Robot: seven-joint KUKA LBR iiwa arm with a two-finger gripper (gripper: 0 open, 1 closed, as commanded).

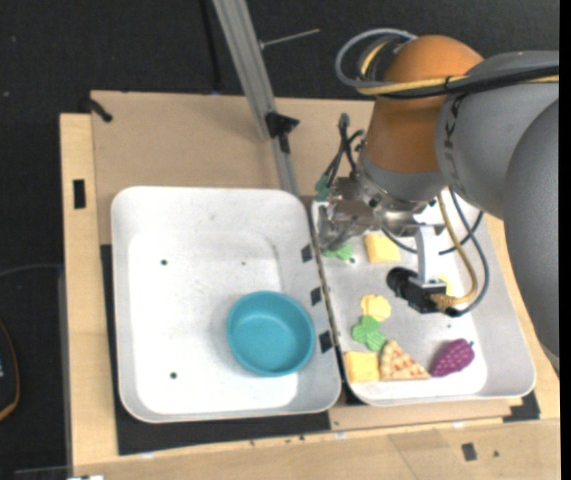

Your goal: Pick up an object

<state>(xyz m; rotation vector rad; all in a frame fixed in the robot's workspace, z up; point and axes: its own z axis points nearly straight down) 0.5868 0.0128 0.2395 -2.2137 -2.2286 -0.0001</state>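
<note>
My gripper (pixel 337 230) is low over the right bin (pixel 500 318), at its near-left wall; finger state: cannot tell (wrist blocks view). A small green piece (pixel 342 253) lies just below the fingertips, yellow block (pixel 382 247) just beside it

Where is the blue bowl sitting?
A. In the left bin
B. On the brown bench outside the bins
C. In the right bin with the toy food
A: the blue bowl sits on the floor of the left bin, near its front right corner, while the toy pizza slice and purple grapes lie in the right bin.
</note>
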